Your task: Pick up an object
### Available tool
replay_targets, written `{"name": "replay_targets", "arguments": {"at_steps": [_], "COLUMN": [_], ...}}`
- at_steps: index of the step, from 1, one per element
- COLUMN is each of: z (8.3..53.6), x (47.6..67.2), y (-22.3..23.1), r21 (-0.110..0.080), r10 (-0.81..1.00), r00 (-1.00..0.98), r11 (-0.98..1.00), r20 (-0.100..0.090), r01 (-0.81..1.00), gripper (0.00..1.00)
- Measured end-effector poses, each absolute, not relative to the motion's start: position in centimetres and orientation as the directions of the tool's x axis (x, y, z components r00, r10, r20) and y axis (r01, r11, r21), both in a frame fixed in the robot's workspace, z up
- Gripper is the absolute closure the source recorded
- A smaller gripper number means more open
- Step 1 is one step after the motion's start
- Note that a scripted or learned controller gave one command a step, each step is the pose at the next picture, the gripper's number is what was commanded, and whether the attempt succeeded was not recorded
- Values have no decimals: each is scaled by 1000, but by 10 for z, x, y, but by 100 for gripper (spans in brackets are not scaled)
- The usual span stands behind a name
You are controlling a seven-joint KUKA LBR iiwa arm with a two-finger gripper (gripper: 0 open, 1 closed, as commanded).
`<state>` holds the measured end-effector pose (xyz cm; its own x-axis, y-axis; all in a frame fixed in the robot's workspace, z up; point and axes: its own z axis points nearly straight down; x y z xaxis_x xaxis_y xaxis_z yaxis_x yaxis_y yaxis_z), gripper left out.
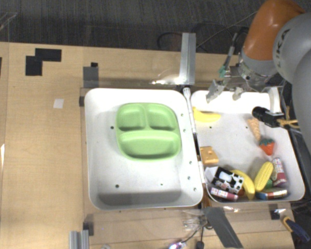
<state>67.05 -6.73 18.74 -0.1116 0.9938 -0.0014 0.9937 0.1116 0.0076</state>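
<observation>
We see the gripper [225, 91] over far edge of right bin [238, 134], fingers spread, nothing btwn them. Nearest obj: a flat yellow banana-like piece [206, 116] lying at bin's far-left corner, just below gripper. Corn cob [264, 175] and other small toys sit at near edge; green divided plate [147, 130] in left bin [101, 139].
</observation>
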Motion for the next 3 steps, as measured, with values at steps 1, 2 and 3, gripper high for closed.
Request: {"name": "replay_targets", "arguments": {"at_steps": [1, 2, 3], "z": [213, 150, 90], "x": [658, 639, 643], "y": [-41, -89, -96], "r21": [5, 5, 12], "r10": [999, 998, 981], "r00": [-40, -63, -195], "r11": [40, 63, 195], "r20": [0, -1, -3], "r01": [999, 998, 981], "gripper": [0, 0, 0]}}
